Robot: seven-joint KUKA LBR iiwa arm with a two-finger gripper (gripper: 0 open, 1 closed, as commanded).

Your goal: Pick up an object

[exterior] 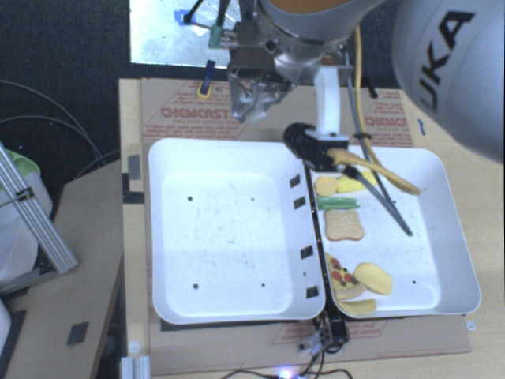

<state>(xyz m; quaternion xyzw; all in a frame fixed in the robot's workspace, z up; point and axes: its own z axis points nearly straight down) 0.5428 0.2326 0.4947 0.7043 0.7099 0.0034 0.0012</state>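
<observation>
A grey robot arm reaches in from the right, its gripper (254, 105) raised above the far edge of the left bin (170, 290); whether its claw is open or shut cannot be told. It grips nothing visible. Toy foods lie in the right bin (450, 235), crowded against the divider: a toast slice (345, 226), green beans (338, 204), a yellow potato-like piece (373, 277).

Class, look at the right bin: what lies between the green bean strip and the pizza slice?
In the camera view, a toast slice lies between the green bean strip and the pizza slice.
</observation>
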